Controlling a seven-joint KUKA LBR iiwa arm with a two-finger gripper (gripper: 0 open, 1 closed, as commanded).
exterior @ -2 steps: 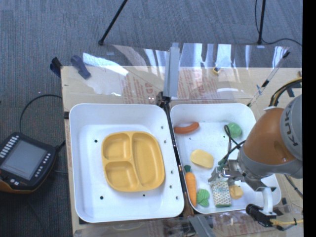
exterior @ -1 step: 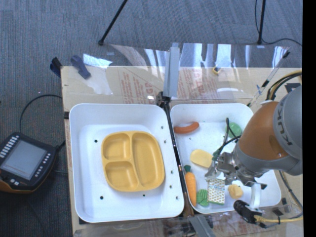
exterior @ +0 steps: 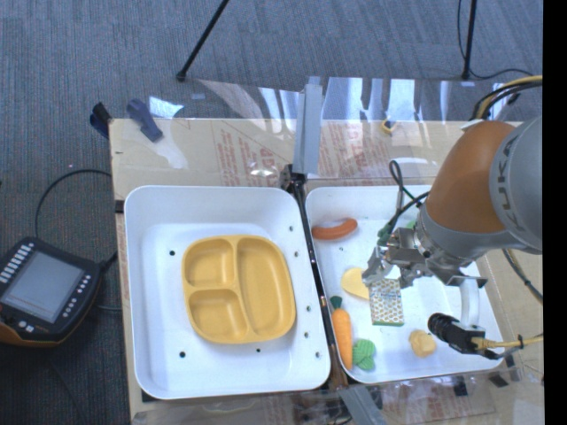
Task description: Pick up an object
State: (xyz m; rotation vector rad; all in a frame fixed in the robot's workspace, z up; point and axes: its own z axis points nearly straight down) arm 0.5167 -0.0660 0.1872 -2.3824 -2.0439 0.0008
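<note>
Several candidates lying in the right bin [exterior: 496,366]: a green-patterned packet [exterior: 386,306] directly below the gripper [exterior: 387,271], a pale yellow slice [exterior: 354,282] just left of it, a toy carrot [exterior: 342,329] with a green leafy top [exterior: 363,353] along the near left wall, a small yellow lump [exterior: 423,343] near the front, a sausage [exterior: 334,229] at the far left. Most likely target, judging by position: the packet, touching or just under the fingertips. Hard to tell whether actually pinched or merely overhung, and how wide the tool stands; cannot tell from this angle. So, as a judgement: reach done, grasp unconfirmed, lift not yet made, packet apparently flat on the bin floor.

Left bin [exterior: 146,237] bearing a yellow three-compartment plate [exterior: 238,288]. Both bins side by side on a cardboard-topped bench [exterior: 204,149], a clear screen [exterior: 354,100] along its far edge. Beyond, grey carpet [exterior: 89,34], tripod legs [exterior: 208,29], and a teach pendant [exterior: 42,288] on the floor at left.
</note>
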